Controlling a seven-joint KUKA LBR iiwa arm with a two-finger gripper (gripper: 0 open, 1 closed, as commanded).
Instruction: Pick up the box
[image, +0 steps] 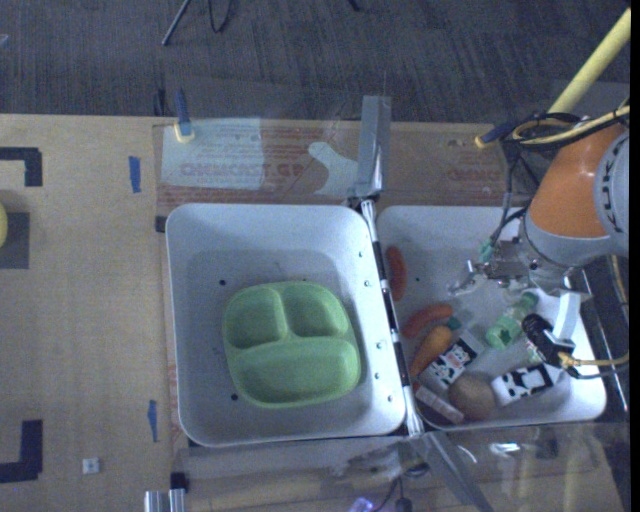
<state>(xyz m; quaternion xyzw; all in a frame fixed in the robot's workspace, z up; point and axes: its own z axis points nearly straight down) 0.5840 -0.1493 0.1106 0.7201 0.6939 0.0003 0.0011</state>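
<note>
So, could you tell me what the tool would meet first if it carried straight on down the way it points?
Probably the bare floor of the right bin. The tool hangs above an open patch, with the green item and the box nearer the camera. Depth is hard to judge from this slant.

black-and-white box (449, 364), flat, right bin, beside carrot

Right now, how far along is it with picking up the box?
Nothing looks done yet. The box, black and white, lies in the right bin among the toy food beside a carrot. In hand: the gripper is over that bin, up-view of the box and apart from it. Left: reaching the box, gripping and lifting it.
</note>
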